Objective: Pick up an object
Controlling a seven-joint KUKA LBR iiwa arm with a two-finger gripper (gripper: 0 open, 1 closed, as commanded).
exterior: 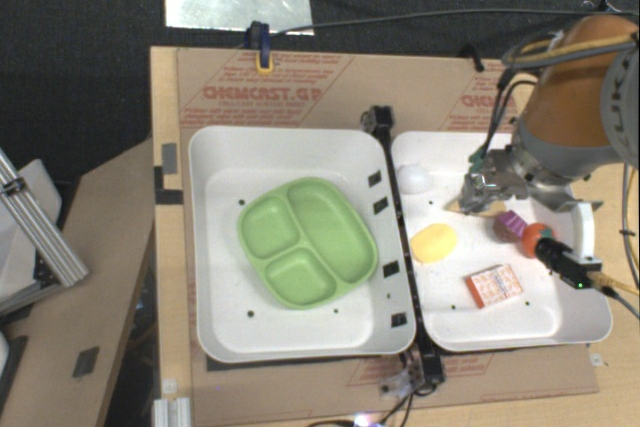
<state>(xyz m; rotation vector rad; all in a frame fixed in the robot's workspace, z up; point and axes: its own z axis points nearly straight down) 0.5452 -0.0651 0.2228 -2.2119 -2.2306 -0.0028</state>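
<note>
From above, your left bin (pixel 215 245) holds a green divided plate (pixel 306 241), lying near its middle with white floor free all around. Your right bin (pixel 580 320) carries a white ball (pixel 413 178) near the divider, a yellow lemon-like piece (pixel 433 242), a small orange-red box (pixel 495 286) toward the front, and a purple-and-orange item (pixel 521 228) beside the gripper (pixel 480 192). The gripper hangs low over that bin's back half; whether it grips anything, you cannot tell. The front right corner lies open.

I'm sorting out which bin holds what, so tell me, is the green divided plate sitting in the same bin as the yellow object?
No, the green divided plate lies in the left bin, while the yellow object lies in the right bin.
</note>
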